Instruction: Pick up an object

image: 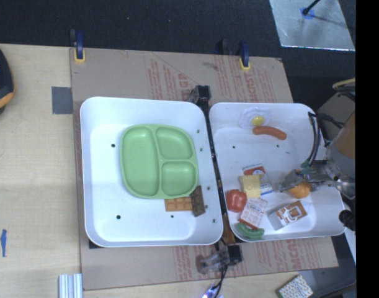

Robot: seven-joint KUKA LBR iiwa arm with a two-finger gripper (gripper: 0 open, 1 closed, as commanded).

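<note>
The right bin (229,143) holds several small play-food items. Among them are a sausage (269,131), a fried egg (256,121), a yellow cheese block (251,185) and a red pepper (236,200). A red-and-white packet (253,212), a brown packet (289,214) and a green piece (251,232) lie there too. A small orange fruit (300,192) rests near the bin's right side. My gripper (296,182) reaches in from the right, low in the bin, right at the orange fruit's upper edge. Whether it grips the fruit is unclear.
The left bin (90,166) holds a green divided plate (158,161), with a brown waffle (178,204) and a dark bar (197,200) at its lower edge. A black cable (314,138) arcs over the right bin's right wall. Clamps hold the cardboard at the back.
</note>
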